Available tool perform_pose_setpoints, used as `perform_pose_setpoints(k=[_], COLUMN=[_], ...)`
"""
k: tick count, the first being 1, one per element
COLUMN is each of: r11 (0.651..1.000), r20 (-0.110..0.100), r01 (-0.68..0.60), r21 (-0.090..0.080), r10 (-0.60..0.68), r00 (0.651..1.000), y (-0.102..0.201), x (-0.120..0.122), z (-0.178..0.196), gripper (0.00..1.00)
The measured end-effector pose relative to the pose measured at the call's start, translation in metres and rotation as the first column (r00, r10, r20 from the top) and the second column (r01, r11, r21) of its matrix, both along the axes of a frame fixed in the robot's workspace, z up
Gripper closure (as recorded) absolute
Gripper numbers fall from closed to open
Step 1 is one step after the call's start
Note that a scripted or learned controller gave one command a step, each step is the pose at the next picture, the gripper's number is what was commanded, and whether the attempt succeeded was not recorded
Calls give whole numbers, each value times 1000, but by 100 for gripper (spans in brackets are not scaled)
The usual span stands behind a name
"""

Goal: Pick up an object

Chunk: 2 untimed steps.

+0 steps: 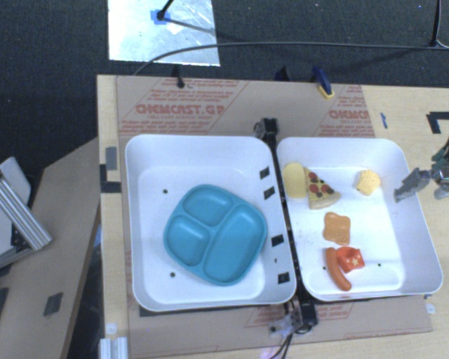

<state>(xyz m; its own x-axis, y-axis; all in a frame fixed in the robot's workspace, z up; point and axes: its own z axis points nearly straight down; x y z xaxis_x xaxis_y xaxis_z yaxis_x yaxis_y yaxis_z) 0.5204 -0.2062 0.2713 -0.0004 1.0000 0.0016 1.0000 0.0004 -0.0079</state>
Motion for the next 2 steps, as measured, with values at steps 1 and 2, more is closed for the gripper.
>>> perform_pose_setpoints(k=[1,2], r11=[1000,1000], r20=[9,6], r01=[-4,-1], r21=[-2,-1], r10=[4,1], r00=[1000,1000], y=[1,3], x=[2,-8], z=[5,-47], gripper=[0,0])
